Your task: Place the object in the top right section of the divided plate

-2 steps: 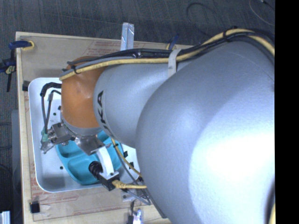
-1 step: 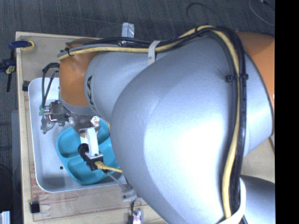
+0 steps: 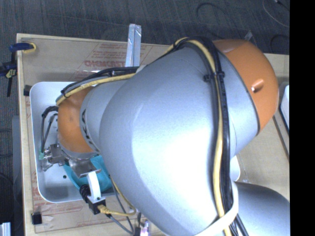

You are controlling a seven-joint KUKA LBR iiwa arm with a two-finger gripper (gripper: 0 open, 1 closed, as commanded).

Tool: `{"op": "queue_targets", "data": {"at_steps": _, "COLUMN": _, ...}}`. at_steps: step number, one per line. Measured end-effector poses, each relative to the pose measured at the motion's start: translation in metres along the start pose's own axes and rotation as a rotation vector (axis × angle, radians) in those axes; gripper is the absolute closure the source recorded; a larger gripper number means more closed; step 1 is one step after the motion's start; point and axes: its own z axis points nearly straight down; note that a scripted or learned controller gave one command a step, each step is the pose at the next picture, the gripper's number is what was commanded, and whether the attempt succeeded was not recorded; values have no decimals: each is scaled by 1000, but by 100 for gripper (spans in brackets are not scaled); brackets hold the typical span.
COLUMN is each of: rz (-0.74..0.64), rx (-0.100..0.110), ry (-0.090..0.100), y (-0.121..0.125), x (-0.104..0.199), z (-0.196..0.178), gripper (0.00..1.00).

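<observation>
We see one white bin (image 3: 37,132) at the bench's left end, a second bin's edge (image 3: 284,102) at the right. The grey arm (image 3: 172,146) spreads over the left bin, wrist low. Whether the gripper (image 3: 51,156) is apart or together, we cannot tell; plate and object are hidden

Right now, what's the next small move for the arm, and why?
Probably lift straight up a little. The arm covers most of the left bin, and its wrist sits low over a teal object, hiding any plate, so confirm the layout before placing.
</observation>
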Motion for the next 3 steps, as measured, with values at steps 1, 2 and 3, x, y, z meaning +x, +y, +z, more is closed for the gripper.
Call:
{"op": "queue_targets", "data": {"at_steps": 1, "rz": -108, "rx": -1, "ry": 5, "y": -5, "x": 7, "z": -137, "gripper": 0}}
{"op": "queue_targets", "data": {"at_steps": 2, "rz": -108, "rx": -1, "ry": 5, "y": -5, "x": 7, "z": -137, "gripper": 0}}
{"op": "queue_targets", "data": {"at_steps": 3, "rz": -437, "rx": -3, "ry": 3, "y": 14, "x": -12, "z": -1, "gripper": 0}}
